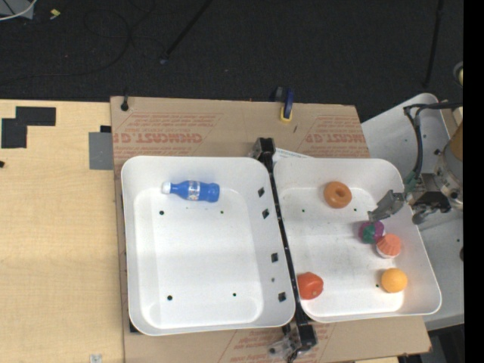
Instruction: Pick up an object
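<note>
From above, the grey two-finger gripper (401, 206) hangs at the right bin's (348, 312) far-right rim, fingers spread and holding nothing. The small purple-and-green toy (370, 231) lies just left of and below its nearer finger — closest target — beside an orange-and-white toy (389, 246).

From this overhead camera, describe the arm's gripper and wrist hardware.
The gripper is a dark grey and black metal assembly with two slim grey fingers. A thin black cable loops above it, past a white base plate.
</note>
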{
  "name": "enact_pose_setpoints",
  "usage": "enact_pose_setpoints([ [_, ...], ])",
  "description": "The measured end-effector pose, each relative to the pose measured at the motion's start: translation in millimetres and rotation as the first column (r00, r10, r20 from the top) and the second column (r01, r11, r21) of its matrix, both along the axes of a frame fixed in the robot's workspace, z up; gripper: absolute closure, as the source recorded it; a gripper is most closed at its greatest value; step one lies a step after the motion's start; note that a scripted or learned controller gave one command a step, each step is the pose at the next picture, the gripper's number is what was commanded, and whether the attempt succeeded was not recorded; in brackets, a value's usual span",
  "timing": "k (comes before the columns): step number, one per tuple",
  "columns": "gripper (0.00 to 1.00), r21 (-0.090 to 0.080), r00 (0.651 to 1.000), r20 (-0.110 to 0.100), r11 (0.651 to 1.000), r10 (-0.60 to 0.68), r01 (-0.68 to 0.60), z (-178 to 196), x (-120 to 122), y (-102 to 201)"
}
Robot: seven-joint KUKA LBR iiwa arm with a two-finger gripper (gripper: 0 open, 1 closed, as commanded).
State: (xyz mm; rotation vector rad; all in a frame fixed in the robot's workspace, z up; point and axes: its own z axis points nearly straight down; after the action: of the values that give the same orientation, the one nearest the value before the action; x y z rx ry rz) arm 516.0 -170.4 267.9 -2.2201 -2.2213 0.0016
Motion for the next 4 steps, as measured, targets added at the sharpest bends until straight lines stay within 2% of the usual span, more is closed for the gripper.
enact_pose_setpoints([
  [1,1.0,0.001,1.0,-0.002,1.0,0.0,0.0,9,0,-1],
  [2,1.0,-0.002,1.0,0.009,1.0,0.005,-0.005,114,60,54],
  [3,1.0,-0.002,1.0,0.014,1.0,0.004,-0.004,251,100,81],
  [4,1.0,-0.003,1.0,0.0,1.0,-0.006,0.006,233,129,-14],
])
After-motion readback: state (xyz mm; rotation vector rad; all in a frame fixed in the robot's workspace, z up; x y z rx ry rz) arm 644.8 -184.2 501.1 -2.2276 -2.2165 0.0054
